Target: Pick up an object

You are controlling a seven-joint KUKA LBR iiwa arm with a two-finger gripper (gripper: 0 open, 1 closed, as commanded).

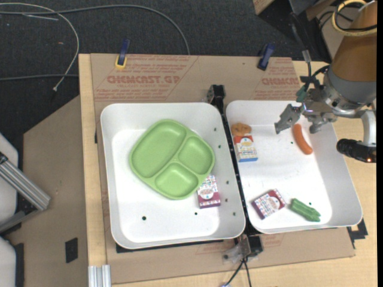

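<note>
Gripper: over right bin, far side; fingers spread, nothing betw. them.
Orange sausage: just below gripper, on bin floor, not grasped.
Carton, cookie: left of gripper.
Purple pkt, green pickle: well below.
Green tray: left bin, far left of gripper.

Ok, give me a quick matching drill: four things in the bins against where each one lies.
Things:
1. green tray
2. hot dog
3. pickle
4. cookie

Places:
A. right bin, near front edge
B. left bin, middle
C. right bin, far left corner
D. right bin, by the gripper

Pairs: 1-B, 2-D, 3-A, 4-C
</note>
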